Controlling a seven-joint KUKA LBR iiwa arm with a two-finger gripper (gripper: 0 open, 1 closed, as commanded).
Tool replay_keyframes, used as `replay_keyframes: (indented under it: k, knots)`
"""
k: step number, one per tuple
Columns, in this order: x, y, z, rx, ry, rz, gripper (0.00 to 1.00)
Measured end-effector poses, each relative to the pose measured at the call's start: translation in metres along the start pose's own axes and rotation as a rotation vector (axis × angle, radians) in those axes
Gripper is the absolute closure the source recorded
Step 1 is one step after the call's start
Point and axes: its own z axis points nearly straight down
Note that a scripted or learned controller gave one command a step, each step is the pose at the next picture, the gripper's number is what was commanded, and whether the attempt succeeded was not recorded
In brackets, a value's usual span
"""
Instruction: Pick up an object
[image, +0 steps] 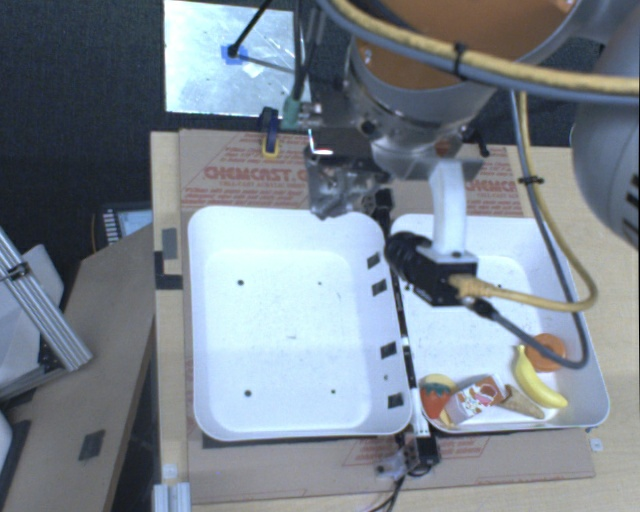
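above the far rim of the left bin (282, 335) hangs the gripper (336, 196); spread unreadable.

The pale, wood-toned surface (165, 185) carries a brown cardboard sheet (240, 172) printed with red lettering, which covers most of its top. Two shallow white bins sit side by side on that sheet, touching along their inner walls: the left bin (290, 335) and the right bin (505, 272). A few dark marks (166, 268) show on the bare strip left of the sheet.
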Motion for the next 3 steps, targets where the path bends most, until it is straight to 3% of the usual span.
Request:
replay_keyframes:
  k: [1,2,3]
  knots:
    - [-0.033,0.087,-0.015,0.001,-0.005,0.010,1.00]
    - [-0.135,0.048,-0.016,0.006,-0.007,0.016,1.00]
    - [-0.168,0.005,-0.016,0.008,-0.005,0.009,1.00]
